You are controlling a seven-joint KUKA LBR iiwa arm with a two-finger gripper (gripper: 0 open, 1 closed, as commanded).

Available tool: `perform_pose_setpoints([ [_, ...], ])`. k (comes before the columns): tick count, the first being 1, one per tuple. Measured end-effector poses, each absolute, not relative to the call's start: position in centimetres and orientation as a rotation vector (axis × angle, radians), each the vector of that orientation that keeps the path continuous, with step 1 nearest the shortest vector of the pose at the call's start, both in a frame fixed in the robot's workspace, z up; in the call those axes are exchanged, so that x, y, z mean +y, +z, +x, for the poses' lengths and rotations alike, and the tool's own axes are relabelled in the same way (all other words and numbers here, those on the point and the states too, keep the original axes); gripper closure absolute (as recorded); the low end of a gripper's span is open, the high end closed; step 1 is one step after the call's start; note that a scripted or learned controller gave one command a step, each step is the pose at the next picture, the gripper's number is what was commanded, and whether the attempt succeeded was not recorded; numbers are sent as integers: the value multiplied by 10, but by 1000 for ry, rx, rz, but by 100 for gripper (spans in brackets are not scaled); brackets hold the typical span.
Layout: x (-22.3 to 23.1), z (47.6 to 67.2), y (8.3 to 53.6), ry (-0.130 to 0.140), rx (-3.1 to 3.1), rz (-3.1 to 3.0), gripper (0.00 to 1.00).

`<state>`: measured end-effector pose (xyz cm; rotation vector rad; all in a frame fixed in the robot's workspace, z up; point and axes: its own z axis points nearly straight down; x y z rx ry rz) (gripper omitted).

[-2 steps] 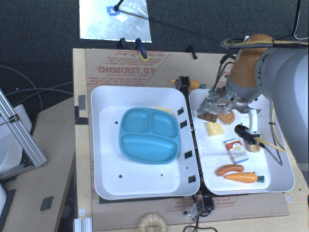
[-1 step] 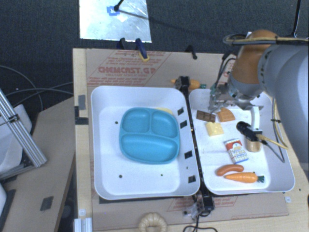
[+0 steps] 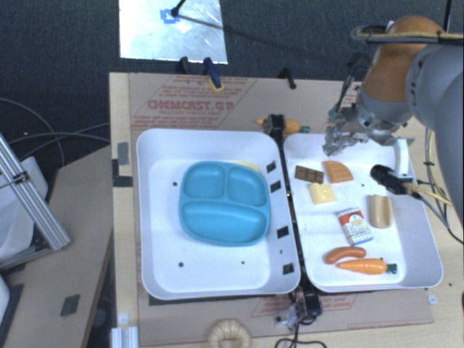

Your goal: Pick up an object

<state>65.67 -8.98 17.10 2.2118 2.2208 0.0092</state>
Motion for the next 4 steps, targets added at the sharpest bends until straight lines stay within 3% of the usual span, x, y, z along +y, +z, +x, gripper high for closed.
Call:
perform_pose_setpoints([
  [1,-90,659,226,9,2222,2211,100],
  [3,-50,575,236,0,2227,2217,100],
  [4,-18,531,214,-3,2231,2217,100],
])
